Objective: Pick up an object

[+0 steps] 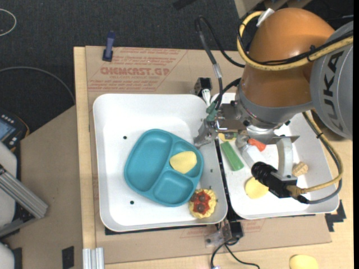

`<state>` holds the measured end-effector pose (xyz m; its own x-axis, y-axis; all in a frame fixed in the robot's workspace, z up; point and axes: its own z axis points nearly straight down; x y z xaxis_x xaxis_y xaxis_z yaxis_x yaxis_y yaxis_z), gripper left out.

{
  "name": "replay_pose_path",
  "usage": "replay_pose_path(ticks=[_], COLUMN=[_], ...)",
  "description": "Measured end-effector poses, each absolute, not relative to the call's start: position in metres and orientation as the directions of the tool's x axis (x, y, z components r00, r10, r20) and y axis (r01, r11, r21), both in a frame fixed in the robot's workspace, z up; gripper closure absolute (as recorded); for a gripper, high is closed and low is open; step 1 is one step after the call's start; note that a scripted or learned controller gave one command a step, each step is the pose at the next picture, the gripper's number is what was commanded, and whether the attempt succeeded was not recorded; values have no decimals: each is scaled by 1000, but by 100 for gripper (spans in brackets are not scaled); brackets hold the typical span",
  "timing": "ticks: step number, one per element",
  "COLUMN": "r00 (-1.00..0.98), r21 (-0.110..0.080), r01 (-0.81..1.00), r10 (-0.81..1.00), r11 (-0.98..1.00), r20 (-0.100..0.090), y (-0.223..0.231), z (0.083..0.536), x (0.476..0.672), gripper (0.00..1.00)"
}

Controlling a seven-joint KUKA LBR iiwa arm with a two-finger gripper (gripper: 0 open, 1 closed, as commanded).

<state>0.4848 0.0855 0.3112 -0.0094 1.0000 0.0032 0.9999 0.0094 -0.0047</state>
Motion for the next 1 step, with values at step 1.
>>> replay_pose_path(ticks=[1], r00=[-1], r21=[0], r01=[1000], r10=[1000], r11=[1], r20=[1], y=[81], z=[322], x=[487], gripper=[100])
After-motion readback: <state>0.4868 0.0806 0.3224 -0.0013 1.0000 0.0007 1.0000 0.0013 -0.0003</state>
